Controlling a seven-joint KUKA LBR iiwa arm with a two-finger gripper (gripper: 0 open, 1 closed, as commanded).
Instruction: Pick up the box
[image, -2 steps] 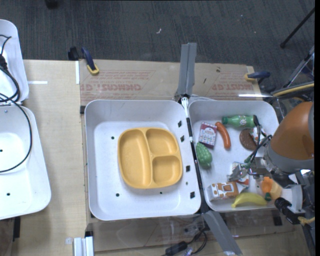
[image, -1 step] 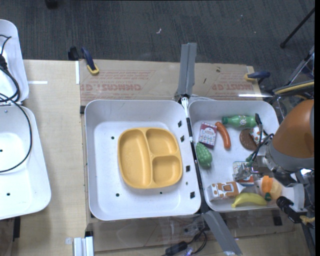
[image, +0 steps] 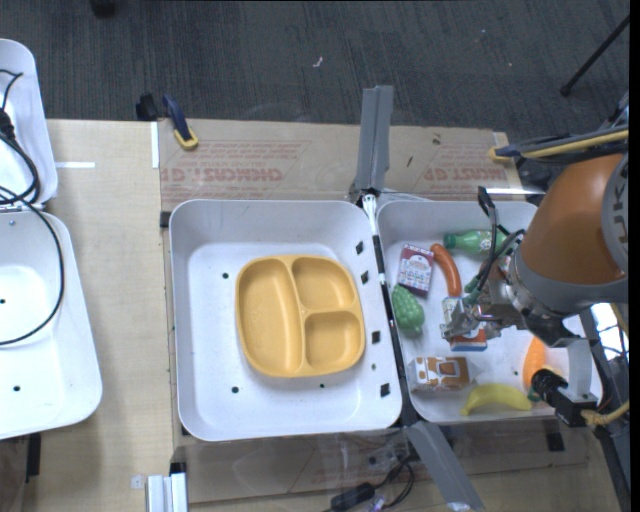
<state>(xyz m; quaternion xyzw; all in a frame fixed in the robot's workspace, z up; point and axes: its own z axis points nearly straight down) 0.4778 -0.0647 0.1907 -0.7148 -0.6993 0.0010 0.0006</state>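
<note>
Whether the jaws of the gripper (image: 463, 325) are apart or together, I cannot tell. They hang low in the right bin (image: 425, 215), between two boxes: the red box (image: 415, 269) and brown box (image: 442, 373). Judging so, the approach is underway; next needs descent onto one.

Dark grey carpet floor (image: 300, 50) runs across the top of the view, w/ a black tripod leg (image: 595, 55) slanting in at top right, well back from the gripper. Bench top is covered w/ brown cardboard sheet (image: 260, 160) w/ red print, lying behind & to the far side of the gripper; a blue-handled clamp (image: 178, 122) pins its far corner & a grey metal bracket (image: 375, 140) stands upright on it. At the far left edge, well apart from the gripper, sits 1 white moulded unit (image: 40, 330) w/ black cables (image: 30, 200) looping over it; light is even, soft shadows.
</note>
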